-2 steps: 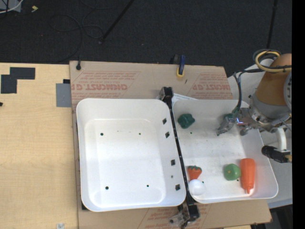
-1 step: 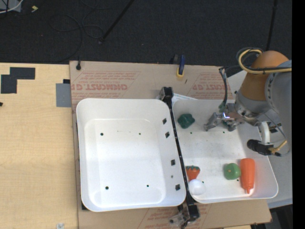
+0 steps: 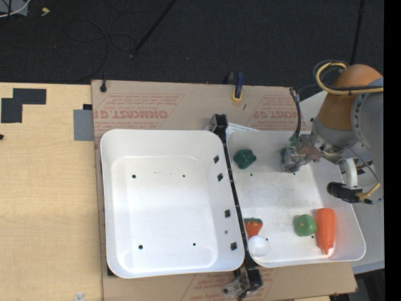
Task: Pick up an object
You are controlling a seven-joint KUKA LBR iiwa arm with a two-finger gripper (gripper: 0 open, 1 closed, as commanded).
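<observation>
The object to be picked was not yet chosen, as far as you could tell: four candidates lay in the right bin (image 3: 351,246), none of them lifted. Going by size, you had the left bin (image 3: 119,231) taking up the middle of the bench, touching the right bin along a shared edge. The arm (image 3: 348,108) reached in over the right bin's far right corner, and the gripper (image 3: 293,162) sat low near that bin's far edge, close to the floor; whether it was spread or pressed together you could not tell, since it read as a grey blur. Nothing showed between its tips. The orange carrot-like piece (image 3: 325,229) lay at the near right corner, just beside a green block (image 3: 304,225). A darker green lump (image 3: 244,159) sat near the far left corner, apart from the gripper. A small red-and-white piece (image 3: 255,237) rested against the near left edge. In my judgement the grasp itself was still left to do.
</observation>
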